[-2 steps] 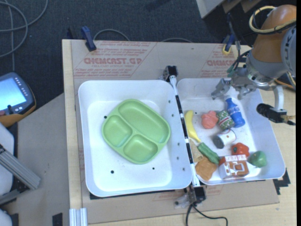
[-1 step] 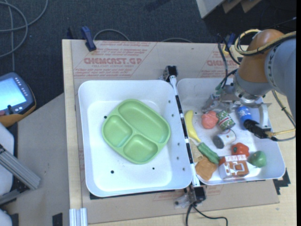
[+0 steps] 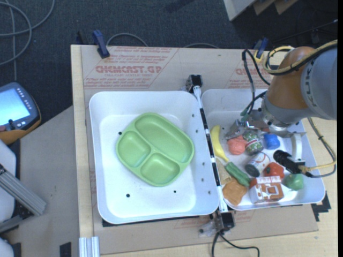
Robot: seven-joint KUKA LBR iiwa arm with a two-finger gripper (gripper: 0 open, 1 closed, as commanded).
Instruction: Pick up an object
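The objects to pick from lie crowded in the right bin (image 3: 316, 194), in the lower right of the frame: a yellow banana (image 3: 217, 143) along the bin's left wall, a pinkish-red lump (image 3: 236, 145) just right of it, a blue piece (image 3: 271, 141), a green cucumber-like stick (image 3: 236, 174) below them, a tan piece (image 3: 233, 192) at the bin's lower left corner, a red-and-white carton (image 3: 268, 189), a red item (image 3: 274, 169) above the carton and a green ball (image 3: 293, 181) near the lower right edge. The end effector (image 3: 247, 131) sits low over the upper part of this heap, near the pinkish-red lump and a small speckled green object (image 3: 252, 139) (whether it is open or closed I cannot tell, as metal parts and clutter blend together there). The grey arm (image 3: 316, 84) with its orange band (image 3: 289, 76) comes in from the upper right. The left bin (image 3: 102, 143) holds a green divided plate (image 3: 155, 149), tilted diagonally near its middle. Both bins rest on the desk (image 3: 139, 68), a cardboard-covered board with red lettering.
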